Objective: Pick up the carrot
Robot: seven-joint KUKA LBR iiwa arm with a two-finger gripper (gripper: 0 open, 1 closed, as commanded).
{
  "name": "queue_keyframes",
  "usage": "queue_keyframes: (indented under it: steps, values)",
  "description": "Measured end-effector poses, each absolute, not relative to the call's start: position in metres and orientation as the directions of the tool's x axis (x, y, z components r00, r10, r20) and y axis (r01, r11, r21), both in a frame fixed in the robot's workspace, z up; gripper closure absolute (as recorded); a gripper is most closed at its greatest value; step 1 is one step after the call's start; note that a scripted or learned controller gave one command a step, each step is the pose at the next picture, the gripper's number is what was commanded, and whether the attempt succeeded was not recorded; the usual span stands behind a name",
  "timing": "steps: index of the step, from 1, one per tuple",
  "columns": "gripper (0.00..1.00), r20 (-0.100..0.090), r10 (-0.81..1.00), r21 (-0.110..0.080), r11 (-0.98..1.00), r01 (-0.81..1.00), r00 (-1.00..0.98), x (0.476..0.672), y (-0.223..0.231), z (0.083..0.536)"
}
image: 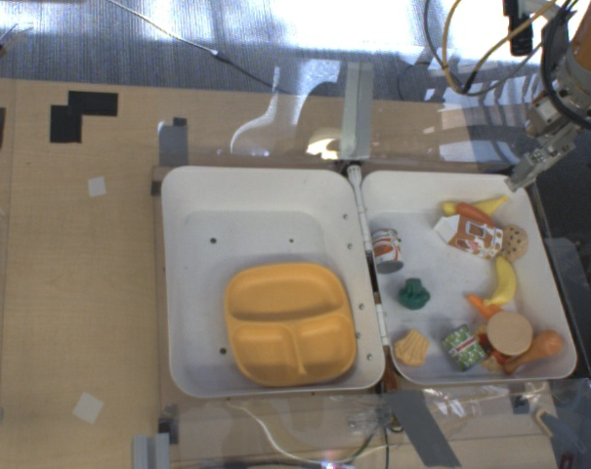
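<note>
I see the yellow tray (290, 322) in the left bin (192, 262). The carrot (481, 306) lies in the right bin (422, 213), touching the banana (506, 279). About the pincer (529, 169), I cannot tell its state.

One fixed overhead camera looks slantwise down on both bins (275, 189).

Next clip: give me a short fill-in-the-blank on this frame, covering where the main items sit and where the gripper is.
1. The yellow three-compartment plastic tray lies in the ____ white bin.
2. The dark green toy sits in the ____ white bin.
3. The two-finger gripper hangs above the right bin's ____ corner.
4. The small striped can stands beside the ____ between the bins.

Missing words: left; right; far right; divider
</note>
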State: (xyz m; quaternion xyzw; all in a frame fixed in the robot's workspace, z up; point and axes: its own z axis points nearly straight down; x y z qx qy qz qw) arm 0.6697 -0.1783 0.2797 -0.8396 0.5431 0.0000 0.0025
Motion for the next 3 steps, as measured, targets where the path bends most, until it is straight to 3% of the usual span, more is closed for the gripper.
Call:
queue_keyframes:
  steps: [1, 2, 3]
  values:
    - [1.0, -0.001, -0.659, -0.002, -0.752, -0.659, 0.752, 0.61, -0.182, 0.211]
    - [1.0, 0.015, -0.602, -0.009, -0.799, -0.602, 0.798, 0.656, -0.181, 0.339]
    - [1.0, 0.008, -0.214, -0.004, -0.977, -0.214, 0.977, 0.657, -0.198, 0.292]
